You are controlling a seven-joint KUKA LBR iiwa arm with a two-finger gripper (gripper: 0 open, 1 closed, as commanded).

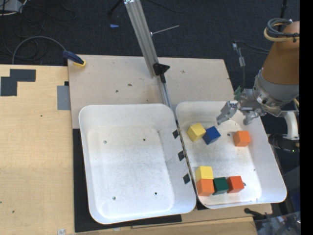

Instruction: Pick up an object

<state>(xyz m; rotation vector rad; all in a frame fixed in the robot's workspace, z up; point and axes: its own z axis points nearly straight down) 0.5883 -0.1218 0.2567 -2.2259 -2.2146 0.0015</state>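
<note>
gripper point(236, 115): over the upper part of the right bin, fingers spread apart, nothing between them. One finger points down-left, the other sits toward the orange cube side.
arm point(281, 62): comes in from the right edge, orange band above the grey wrist.
right bin point(274, 180): under the gripper, holds all the blocks.
blue cube point(211, 135): just below-left of the gripper, nearest block to the left fingertip, not touched.
yellow cube point(196, 131): left of the blue cube, touching or just beside it, a bit further from the gripper.
orange cube point(241, 138): just below the gripper, slightly right, sits alone, apart from the fingers.
bottom cluster: well below the gripper, at the bin's near edge. Yellow block point(204, 173) on top-left, orange block point(205, 186) right under it, green block point(221, 185) next, red-orange block point(235, 184) at the right end, all packed together.
left bin point(98, 121): well to the gripper's left, white with dark specks.
aluminium rail point(143, 33): up and left of the gripper, slanting down toward the gap between the bins.
</note>
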